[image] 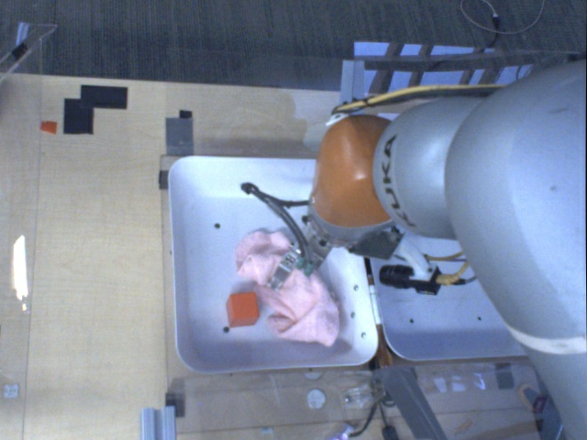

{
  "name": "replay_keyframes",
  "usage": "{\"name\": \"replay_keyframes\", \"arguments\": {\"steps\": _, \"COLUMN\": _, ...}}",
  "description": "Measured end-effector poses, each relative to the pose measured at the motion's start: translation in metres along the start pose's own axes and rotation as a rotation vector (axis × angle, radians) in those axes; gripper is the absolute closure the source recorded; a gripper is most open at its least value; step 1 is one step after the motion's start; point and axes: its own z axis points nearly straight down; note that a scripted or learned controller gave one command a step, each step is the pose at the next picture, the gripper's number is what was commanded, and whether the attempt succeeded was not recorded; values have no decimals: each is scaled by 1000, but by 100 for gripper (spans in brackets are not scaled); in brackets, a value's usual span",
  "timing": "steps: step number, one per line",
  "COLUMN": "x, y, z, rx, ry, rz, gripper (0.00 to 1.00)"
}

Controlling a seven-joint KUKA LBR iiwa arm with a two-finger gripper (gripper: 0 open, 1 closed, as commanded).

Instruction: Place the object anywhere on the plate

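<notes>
The gripper [292,266] hangs low over the middle of the left bin [197,246], reaching in from the right under the arm's [477,181] orange band [353,177]. Its tip sits down against the pink cloth [293,291], at the cloth's upper middle, and whether the fingers are apart or closed cannot be told from this slanted view; nothing can be seen between them. A thin dark bent piece [266,200] runs from the gripper body up and to the left, ending toward the bin's far left part.

The cloth is a crumpled, pale pink rag, bunched into soft folds, lying from the centre of the left bin toward its near right corner. Just beside the cloth's left edge, toward the bin's near edge, lies a small orange block [243,309], flat-sided and squarish, apparently touching the cloth's hem. It sits below and to the left of the gripper tip, near but apart from it.

The right bin [440,324] lies partly under the arm, with a black and yellow cable fitting [413,278] hanging over its far left corner.
</notes>
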Motion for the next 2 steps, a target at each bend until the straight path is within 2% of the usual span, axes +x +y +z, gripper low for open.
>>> {"name": "replay_keyframes", "arguments": {"steps": 1, "x": 68, "y": 35, "z": -6, "rx": -26, "ry": -29, "rz": 26, "gripper": 0}}
{"name": "replay_keyframes", "arguments": {"steps": 2, "x": 48, "y": 95, "z": -49, "rx": 7, "ry": 7, "rz": -149, "gripper": 0}}
